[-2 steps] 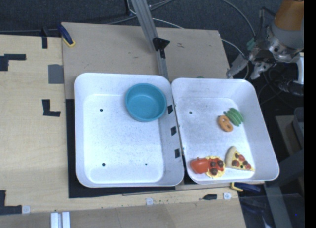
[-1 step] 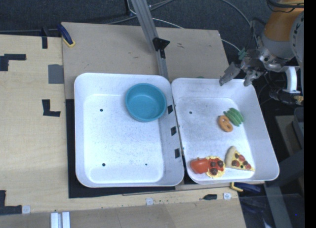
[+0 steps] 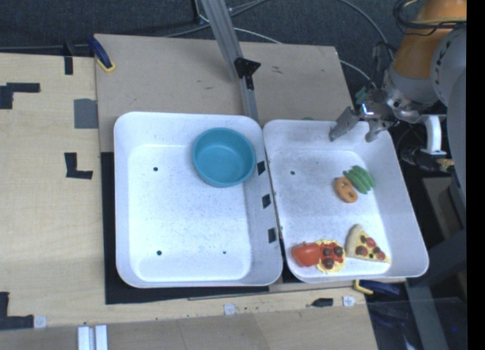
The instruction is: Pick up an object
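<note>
Hand [image 3: 357,126] spread open, holding nothing, above right bin's [image 3: 303,140] far rim. Green-and-orange toy [image 3: 354,182] lies in that bin, near the hand.

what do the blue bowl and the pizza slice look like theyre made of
The blue bowl looks like moulded plastic: one even colour, a smooth rim and a soft sheen, though glazed ceramic cannot be ruled out. The pizza slice looks like a toy, likely plastic or rubber: flat bright colours and rounded, simplified toppings. Its finish seems matte, but it is too small to tell for sure.
</note>
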Robot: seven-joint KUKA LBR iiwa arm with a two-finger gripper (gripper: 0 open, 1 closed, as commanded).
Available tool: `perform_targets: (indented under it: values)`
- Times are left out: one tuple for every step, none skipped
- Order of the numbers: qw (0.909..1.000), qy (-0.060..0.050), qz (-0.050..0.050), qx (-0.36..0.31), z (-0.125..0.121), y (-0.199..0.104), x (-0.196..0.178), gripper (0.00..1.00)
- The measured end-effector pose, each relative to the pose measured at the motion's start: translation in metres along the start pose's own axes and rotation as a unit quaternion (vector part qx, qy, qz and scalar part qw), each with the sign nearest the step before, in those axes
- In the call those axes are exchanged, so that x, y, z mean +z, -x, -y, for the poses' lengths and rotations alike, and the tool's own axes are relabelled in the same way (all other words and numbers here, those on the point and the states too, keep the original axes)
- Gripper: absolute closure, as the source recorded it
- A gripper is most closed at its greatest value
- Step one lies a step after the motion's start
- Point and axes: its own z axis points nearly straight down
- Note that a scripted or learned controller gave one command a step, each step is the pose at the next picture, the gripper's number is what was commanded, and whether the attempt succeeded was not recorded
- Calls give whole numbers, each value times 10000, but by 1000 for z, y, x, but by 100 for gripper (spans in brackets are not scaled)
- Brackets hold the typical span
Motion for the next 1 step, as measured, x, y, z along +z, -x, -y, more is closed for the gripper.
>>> perform_targets:
  values:
    - [10000, -8, -3, -2, 1, -2, 64, 0]
